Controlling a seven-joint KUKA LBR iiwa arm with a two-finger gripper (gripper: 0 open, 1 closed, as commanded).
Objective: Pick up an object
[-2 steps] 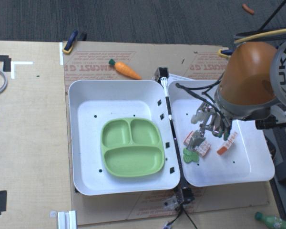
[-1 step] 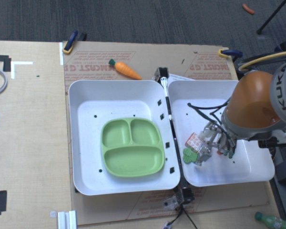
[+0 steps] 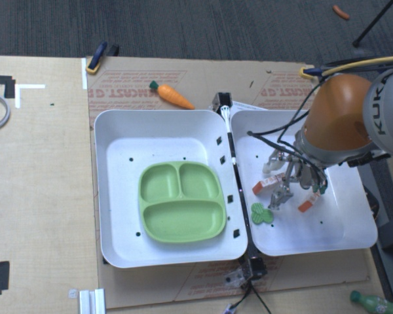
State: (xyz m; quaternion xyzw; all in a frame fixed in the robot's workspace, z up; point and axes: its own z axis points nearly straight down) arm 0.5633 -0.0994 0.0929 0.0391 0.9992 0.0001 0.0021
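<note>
Your cardboard-covered bench (image 3: 46, 175) carries two white bins. In the right bin (image 3: 340, 237), the tool (image 3: 285, 191) hangs low over a small green object (image 3: 262, 214), likely lining up; its spread you cannot tell. A green divided plate (image 3: 181, 201) fills the left bin (image 3: 111, 175).

A robotics lab: cardboard-covered bench (image 3: 46, 208), 2 white bins (image 3: 111, 195), cables (image 3: 275, 133).

Arm (image 3: 380, 110): grey casing, black lettering, broad glossy orange band (image 3: 337, 113). Black cables (image 3: 275, 133) trail off wrist. Metallic gripper (image 3: 289, 187) below.
</note>
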